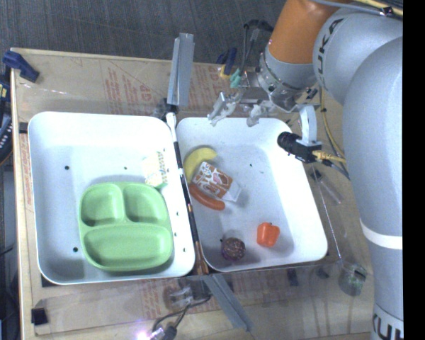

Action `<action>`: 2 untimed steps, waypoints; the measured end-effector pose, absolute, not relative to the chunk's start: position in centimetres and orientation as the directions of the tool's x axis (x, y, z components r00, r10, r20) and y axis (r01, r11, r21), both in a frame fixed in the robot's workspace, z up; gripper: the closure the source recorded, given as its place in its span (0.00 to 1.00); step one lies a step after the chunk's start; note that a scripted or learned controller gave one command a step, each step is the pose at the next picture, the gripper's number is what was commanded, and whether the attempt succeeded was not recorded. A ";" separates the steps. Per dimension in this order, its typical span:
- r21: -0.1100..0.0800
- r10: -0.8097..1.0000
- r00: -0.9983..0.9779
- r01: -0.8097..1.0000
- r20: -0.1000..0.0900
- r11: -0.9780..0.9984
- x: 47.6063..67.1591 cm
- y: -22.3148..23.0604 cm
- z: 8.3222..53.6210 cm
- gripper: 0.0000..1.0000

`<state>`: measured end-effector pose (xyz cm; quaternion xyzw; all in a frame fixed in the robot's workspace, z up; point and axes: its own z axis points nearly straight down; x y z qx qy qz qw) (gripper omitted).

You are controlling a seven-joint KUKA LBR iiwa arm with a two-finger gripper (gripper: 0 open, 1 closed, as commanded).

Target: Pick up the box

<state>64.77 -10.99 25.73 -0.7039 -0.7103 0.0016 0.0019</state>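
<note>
Box (pixel 214 183) lies ungrasped in right bin (pixel 297 211); pincer (pixel 235 112), spread and empty, hovers beyond bin's far rim.

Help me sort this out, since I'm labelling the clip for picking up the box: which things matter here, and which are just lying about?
Belongs to the job:
box, in the right bin
hand, above that bin's far edge

Just lying about:
banana
sausage
orange pepper
dark round fruit
green tray, in the left bin
</note>
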 end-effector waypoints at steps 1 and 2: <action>-0.004 0.992 -0.129 0.992 0.001 0.129 59.1 -16.1 19.4 0.00; -0.003 0.959 -0.282 0.959 0.002 0.282 57.4 -14.6 9.4 0.00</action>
